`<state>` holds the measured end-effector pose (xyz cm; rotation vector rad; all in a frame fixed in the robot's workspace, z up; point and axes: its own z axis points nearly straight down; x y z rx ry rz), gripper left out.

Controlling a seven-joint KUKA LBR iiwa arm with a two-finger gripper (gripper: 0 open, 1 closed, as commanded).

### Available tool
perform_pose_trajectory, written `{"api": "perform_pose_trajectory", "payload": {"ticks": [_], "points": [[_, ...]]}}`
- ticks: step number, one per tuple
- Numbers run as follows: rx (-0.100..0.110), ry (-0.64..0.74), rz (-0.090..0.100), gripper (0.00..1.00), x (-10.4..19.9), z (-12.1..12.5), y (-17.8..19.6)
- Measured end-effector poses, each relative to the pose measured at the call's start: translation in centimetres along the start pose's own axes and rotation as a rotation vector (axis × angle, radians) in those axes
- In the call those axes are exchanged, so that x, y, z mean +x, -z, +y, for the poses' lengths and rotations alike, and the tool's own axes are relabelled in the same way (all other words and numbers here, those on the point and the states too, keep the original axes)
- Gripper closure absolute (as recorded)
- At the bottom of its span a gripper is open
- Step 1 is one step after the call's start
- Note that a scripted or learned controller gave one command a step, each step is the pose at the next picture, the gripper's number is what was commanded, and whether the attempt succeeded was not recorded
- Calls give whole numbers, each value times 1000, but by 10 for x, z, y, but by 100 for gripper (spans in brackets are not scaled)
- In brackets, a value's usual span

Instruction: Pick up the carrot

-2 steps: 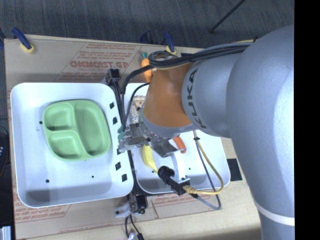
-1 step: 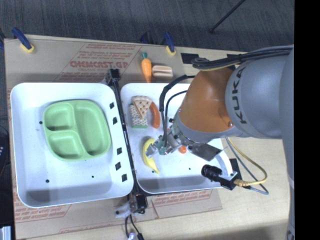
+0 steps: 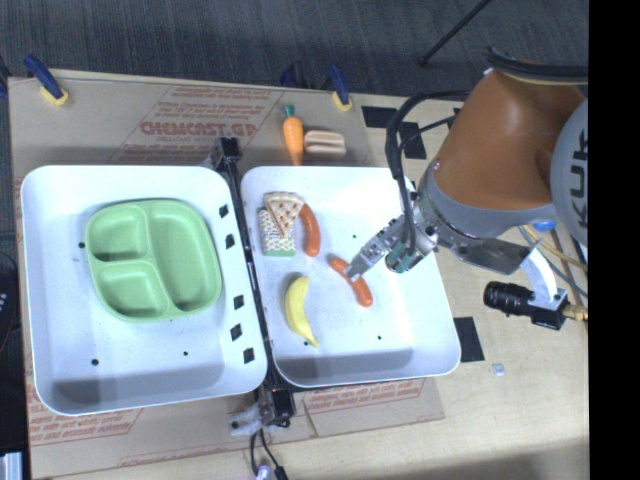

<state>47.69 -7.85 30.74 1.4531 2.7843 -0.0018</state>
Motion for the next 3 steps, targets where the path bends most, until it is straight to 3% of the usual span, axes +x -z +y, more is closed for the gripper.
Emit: {"api": "perform_pose_trajectory", "payload": {"ticks": [1, 2, 3], "points": [[0, 0, 0, 0, 0, 0, 0], [3, 36, 4, 0, 44, 29, -110], [2, -138, 2, 0, -21, 21, -116]]}}
